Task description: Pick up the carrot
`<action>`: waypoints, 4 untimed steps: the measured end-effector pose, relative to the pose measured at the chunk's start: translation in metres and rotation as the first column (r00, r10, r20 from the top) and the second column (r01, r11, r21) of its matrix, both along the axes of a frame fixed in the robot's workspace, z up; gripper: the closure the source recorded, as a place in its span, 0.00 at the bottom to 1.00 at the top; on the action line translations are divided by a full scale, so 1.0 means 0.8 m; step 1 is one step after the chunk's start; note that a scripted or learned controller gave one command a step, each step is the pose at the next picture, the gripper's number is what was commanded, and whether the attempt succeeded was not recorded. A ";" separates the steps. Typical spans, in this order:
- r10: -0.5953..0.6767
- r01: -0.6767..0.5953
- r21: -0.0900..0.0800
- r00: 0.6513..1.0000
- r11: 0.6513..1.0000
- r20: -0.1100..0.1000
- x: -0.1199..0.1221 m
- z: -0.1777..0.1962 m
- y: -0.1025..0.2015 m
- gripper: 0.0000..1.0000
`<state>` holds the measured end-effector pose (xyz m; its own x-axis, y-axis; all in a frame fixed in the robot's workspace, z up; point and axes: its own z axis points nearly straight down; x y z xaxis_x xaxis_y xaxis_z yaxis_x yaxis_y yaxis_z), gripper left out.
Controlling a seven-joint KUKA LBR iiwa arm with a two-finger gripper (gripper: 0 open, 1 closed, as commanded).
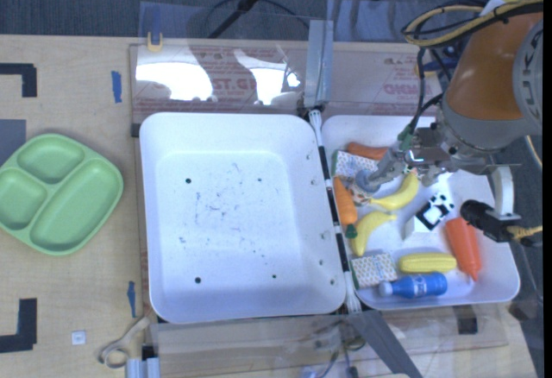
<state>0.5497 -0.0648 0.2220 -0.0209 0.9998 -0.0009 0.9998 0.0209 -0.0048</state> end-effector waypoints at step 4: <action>0.746 -0.746 0.007 0.666 0.666 0.002 -0.088 -0.049 -0.001 0.00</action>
